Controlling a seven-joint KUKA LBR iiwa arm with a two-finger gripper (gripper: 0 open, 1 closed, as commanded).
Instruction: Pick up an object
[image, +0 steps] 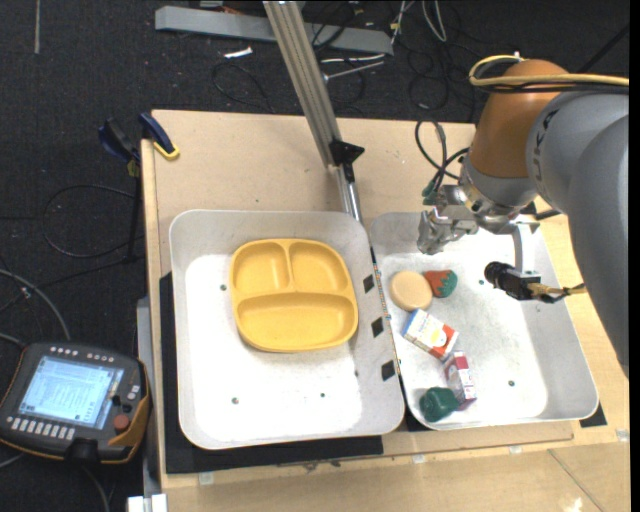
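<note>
Nearest the camera, well below the hand (436, 238), lie a green toy (437, 403) and small cartons (430, 333). Just under it sits a tan round disc (410, 290), likely its target. Whether its grip is apart I cannot tell.

Floor (70, 120): dark carpet, loose cables (380, 70) scattered across it. Bench top (240, 165): pale wood board. Grey metal bar (270, 25) lies on floor beyond bench. Teach pendant (70, 400), screen lit, at lower left. Blue-yellow clamp (145, 135), possibly, at bench's far left corner.
</note>
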